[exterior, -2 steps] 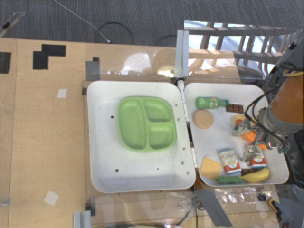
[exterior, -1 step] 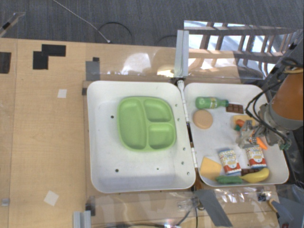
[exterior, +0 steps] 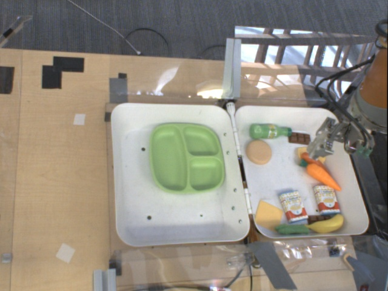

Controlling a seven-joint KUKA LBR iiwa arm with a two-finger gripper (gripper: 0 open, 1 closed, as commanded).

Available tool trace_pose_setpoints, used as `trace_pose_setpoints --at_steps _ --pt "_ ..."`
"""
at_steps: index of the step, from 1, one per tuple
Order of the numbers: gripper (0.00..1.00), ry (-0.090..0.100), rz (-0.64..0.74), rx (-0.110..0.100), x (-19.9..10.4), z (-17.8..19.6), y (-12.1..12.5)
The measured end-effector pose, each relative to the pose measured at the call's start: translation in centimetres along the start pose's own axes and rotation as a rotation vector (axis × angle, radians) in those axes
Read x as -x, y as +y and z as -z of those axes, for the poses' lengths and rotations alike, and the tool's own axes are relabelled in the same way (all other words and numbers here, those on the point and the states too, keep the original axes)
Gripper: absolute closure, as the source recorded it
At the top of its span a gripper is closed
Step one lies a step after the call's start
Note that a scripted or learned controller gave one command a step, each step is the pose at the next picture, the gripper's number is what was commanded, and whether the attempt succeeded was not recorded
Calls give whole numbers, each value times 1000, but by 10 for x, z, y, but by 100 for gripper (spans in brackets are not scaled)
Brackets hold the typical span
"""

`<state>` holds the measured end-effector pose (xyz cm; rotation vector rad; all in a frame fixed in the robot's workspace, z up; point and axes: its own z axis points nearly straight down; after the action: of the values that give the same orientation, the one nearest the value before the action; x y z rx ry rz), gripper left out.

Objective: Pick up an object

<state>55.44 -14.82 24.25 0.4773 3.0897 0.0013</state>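
A: Biggest first. We've got a wood-grain worktop [exterior: 54, 180] w/ two shallow white bins side by side, smooth moulded plastic w/ rounded corners. Why is the left bin [exterior: 130, 223] so bare?

B: We'd guess it's the drop side: just a matte green divided plate [exterior: 185, 157], three compartments. The right bin [exterior: 285, 174] is the pick side, so the toy food sits there, spread apart so the claw [exterior: 322, 143] gets room.

A: Claw state?

B: Fingers look narrowly parted, nothing between them. It hangs at the far right of the bin, just above the carrot [exterior: 322, 174], a glossy orange cone. We'd judge that's the target.

A: And the rest, down in size?

B: Green bottle [exterior: 270, 131] lying flat, yellow banana [exterior: 327, 224] on the near edge, two printed cans [exterior: 292, 206] upright, a tan round cookie-like disc [exterior: 260, 152].
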Motion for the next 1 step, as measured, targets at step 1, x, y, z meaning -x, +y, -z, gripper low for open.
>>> trace_pose_setpoints --at_steps 1 --pt "100 10 -186 -2 -71 -46 23"
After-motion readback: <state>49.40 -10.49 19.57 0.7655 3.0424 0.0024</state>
